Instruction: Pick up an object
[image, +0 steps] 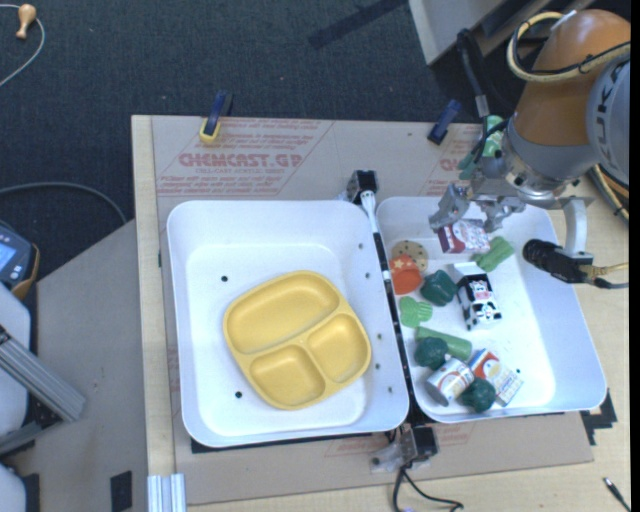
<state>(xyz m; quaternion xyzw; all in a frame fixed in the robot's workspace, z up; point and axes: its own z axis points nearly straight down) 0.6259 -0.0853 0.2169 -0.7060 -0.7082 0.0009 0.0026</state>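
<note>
Jaws (468, 222) low over red-and-white packet (466, 238) in right bin (570, 330) — grip state unclear, hold untellable.

There was one camera, fixed above the bench (300, 150) and looking down at a slant, so the far edge of the board sat near the top of the picture and the near edge near the bottom. It stood far enough back to take in both white bins side by side, the left bin (190, 300) and the right bin (560, 330), along with dark floor (150, 60) beyond the board. The arm (570, 90) came in from the right, at the upper corner, cut off by the frame. The bins filled most of the middle, tilted a little clockwise. No second view shared the scene.
</note>
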